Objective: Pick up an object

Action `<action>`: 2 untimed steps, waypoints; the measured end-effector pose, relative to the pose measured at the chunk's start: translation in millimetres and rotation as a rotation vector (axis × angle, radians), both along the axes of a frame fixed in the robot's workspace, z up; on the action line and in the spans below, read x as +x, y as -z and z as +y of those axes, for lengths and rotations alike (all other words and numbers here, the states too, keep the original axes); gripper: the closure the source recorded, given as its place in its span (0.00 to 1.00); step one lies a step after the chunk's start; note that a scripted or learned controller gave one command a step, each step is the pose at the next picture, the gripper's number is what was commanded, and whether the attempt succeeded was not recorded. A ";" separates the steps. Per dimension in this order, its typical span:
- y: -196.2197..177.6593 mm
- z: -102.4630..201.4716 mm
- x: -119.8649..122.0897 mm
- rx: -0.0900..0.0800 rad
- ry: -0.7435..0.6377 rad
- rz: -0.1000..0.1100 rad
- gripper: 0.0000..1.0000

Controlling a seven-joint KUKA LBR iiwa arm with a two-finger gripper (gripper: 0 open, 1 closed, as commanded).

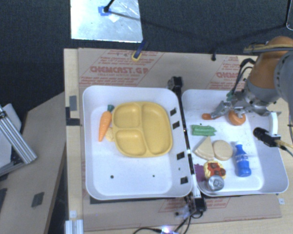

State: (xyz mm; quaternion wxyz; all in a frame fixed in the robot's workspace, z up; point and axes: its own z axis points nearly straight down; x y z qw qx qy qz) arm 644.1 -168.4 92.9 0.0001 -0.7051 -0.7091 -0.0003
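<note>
My gripper (219, 112) hangs low over the far part of the right bin (278, 179), reaching in from the right. A small orange piece (206, 116) lies just left of its tip, and an orange round object (237, 119) sits right beside it on the near side. Nearer the front lie a green pea pod (203, 129), two pale bread pieces (215, 149), a blue bottle (241, 161), a red and yellow food item (214, 169), a silver can (215, 183) and a purple object (199, 171).
The left bin (95, 174) holds a yellow divided plate (139, 129) with a carrot (104, 123) beside its left edge. A black ridge with clips (181, 130) separates the two bins. A shiny metal sheet (106, 13) lies beyond the bench.
</note>
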 end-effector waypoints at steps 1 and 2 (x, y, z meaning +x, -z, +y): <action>-14.8 -0.5 2.5 -0.003 -0.002 -0.009 1.00; -69.9 -7.5 12.1 -0.003 0.000 -0.006 1.00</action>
